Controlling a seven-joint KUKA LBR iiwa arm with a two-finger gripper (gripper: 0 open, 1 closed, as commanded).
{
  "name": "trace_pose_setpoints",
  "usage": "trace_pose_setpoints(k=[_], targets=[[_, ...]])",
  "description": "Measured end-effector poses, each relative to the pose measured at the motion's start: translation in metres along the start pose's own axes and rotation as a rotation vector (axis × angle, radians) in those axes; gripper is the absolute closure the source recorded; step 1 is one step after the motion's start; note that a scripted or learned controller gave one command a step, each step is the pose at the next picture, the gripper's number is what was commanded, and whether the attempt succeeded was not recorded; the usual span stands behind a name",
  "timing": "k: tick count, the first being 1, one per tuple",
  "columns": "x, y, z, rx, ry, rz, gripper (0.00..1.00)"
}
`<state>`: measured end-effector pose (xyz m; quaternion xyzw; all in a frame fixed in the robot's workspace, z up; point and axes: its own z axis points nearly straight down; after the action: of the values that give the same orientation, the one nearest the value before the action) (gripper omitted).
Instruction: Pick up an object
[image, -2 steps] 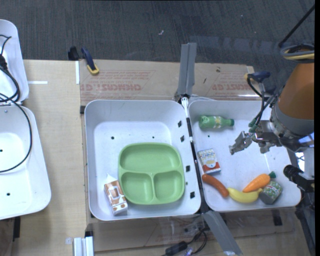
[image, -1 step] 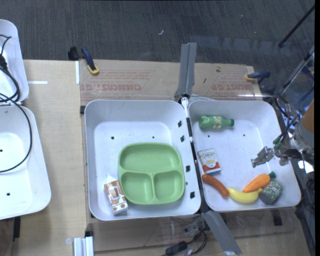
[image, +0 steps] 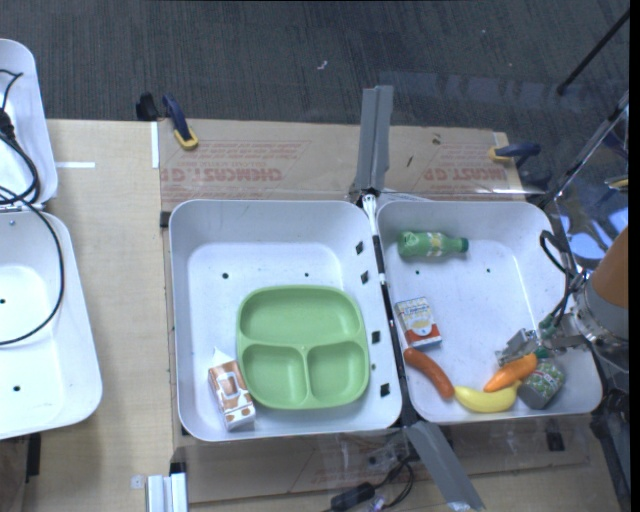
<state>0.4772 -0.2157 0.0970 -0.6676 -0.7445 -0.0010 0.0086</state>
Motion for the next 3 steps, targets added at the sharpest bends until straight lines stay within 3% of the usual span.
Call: trace_pose_setpoints(k=[1,2,3], targets=[[-0.003,0.003,-0.009,-0.008,-0.009,0.005,1.00],[0.043,0.005,-0.099,-0.006,-0.014,-0.006,1.00],[0.042,0.005,-0.099,-0.006,-0.013,-0.006,0.00]])
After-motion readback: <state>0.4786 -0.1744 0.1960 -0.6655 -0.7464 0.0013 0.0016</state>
